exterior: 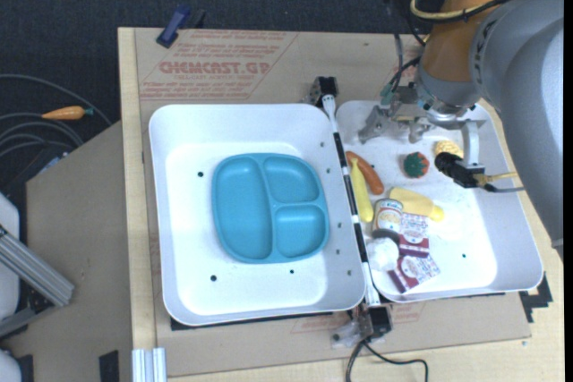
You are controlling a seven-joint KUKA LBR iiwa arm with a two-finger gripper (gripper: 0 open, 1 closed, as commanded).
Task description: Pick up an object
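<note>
The gripper (397,123) hangs over the right bin's (510,268) far edge, likely lining up a pick; its grasp cannot be told.

Red print on the brown board (215,67) reads "CHEMCAST GP".

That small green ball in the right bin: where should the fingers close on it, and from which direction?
Probably straight down from above, closing across the middle of the green ball. It is round, so no side grips better, and it sits apart on bare bin floor, with the carrot and the yellow piece well off. The gripper is already close above it.
</note>
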